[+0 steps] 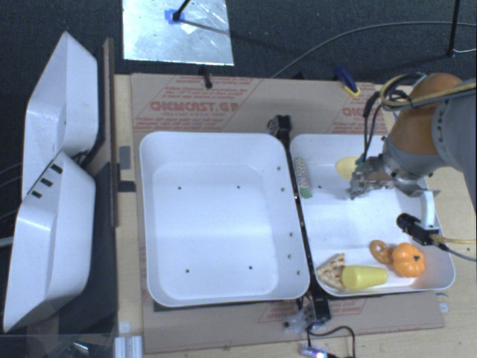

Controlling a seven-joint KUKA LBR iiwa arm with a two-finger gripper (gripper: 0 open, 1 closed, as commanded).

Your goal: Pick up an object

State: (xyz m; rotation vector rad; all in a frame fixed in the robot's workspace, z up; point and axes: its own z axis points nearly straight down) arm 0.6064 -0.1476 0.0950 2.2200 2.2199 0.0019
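Tool point(359, 187) sits low in right bin point(328, 222), beside a pale yellow piece point(346, 167); grip state can't be told. Pumpkin point(408, 259), pretzel point(381, 252), yellow pepper point(364, 277) and pizza slice point(332, 269) lie along the near wall. Cardboard point(195, 105) under the bins reads "CHEMCAST GP".

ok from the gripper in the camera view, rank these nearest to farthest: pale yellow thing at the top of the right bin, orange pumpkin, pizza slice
Measured from the gripper in the right bin:
1. Pale yellow thing, just up and left of the gripper, near the bin's far wall.
2. Orange pumpkin, toward the bin's near right corner.
3. Pizza slice, along the bin's near edge, left of the yellow cone; only a little farther than the pumpkin.
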